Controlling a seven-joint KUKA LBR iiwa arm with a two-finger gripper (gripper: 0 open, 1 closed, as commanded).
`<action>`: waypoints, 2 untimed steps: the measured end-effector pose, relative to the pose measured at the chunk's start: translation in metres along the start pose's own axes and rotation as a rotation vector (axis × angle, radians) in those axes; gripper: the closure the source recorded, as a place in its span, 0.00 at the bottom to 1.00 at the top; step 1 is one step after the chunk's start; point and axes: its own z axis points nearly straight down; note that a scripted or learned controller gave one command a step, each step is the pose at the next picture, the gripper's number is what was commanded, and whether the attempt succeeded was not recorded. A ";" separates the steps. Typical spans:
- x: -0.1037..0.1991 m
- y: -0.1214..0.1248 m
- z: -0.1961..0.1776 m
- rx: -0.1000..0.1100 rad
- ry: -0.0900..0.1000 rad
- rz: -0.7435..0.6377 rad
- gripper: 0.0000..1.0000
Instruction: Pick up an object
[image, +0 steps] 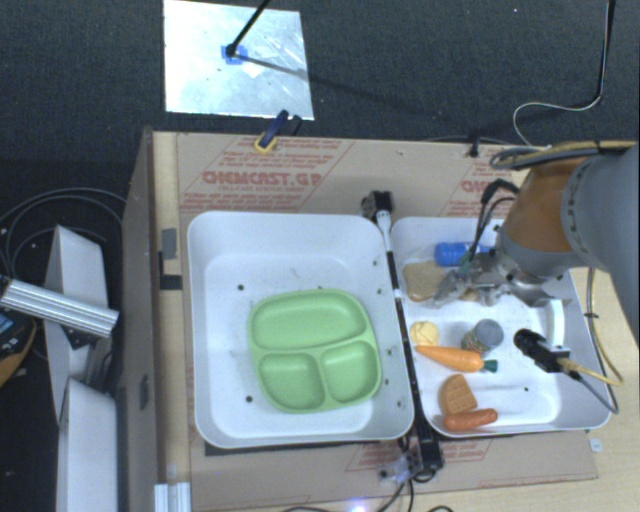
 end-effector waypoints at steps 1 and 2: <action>0.026 0.061 0.002 0.017 -0.002 0.003 0.00; 0.025 0.067 0.003 0.033 -0.002 0.003 0.00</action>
